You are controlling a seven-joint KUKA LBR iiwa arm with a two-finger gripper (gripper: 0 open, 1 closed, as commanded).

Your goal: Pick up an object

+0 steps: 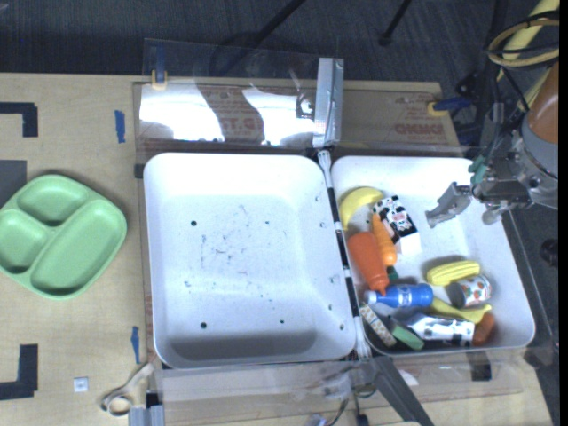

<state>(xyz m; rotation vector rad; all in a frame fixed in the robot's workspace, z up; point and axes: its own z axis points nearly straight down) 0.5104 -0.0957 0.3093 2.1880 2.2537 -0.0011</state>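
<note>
Several toys [417, 295] below the hand [446, 204].

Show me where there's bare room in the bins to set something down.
The left bin has bare floor wall to wall. In the right bin, only the far strip beneath the gripper is free; the banana, carrot and blue bottle crowd its left and near side.

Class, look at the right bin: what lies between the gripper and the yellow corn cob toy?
In the camera view, bare white bin floor separates the gripper from the yellow corn cob toy; no object lies on that stretch.
</note>
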